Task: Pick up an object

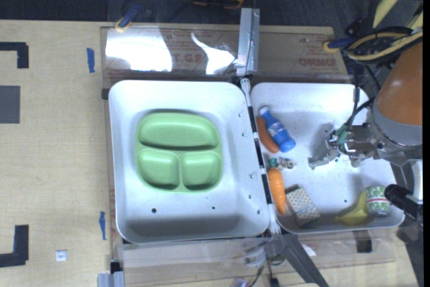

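My gripper (322, 148) hangs over the middle of the right bin (316, 101), above bare white floor, open with nothing between its fingers. To its left a blue bottle (278, 132) lies against an orange object (267, 138) by the bin's left wall. Lower down, along the same wall, lies an orange carrot (276, 189), and a patterned block (302, 204) sits beside it. A yellow banana (353, 212) and a small green-and-white cup (377, 200) rest in the near right corner. The gripper touches none of them.
The left bin (127, 144) holds a green divided plate (179, 150). A small dark item (281, 162) lies between bottle and carrot. The ridge where the bins meet (255, 144) runs just left of the objects. The arm's grey wrist and orange band (403, 101) overhang the right bin's right side.
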You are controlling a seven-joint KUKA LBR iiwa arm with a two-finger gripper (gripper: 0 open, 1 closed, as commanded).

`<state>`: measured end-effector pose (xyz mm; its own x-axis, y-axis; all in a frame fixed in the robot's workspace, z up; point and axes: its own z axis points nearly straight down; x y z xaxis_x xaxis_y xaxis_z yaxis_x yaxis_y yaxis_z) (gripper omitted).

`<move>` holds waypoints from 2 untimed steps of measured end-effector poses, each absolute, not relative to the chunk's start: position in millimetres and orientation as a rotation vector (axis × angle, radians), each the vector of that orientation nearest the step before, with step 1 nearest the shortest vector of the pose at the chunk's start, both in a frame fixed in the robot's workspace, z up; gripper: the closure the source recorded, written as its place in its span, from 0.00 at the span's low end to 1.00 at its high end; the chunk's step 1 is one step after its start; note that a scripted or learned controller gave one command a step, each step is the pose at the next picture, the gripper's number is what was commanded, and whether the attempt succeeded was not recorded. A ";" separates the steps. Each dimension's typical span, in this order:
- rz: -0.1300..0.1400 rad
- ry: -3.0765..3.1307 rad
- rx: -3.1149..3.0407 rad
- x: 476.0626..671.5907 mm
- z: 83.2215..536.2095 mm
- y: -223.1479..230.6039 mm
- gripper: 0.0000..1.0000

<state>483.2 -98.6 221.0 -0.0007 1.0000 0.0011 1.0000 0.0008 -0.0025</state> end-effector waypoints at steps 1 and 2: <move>-0.002 -2.354 -2.084 552.8 166.8 -167.8 0.00; -0.002 -2.344 -2.095 573.9 100.1 -167.2 0.00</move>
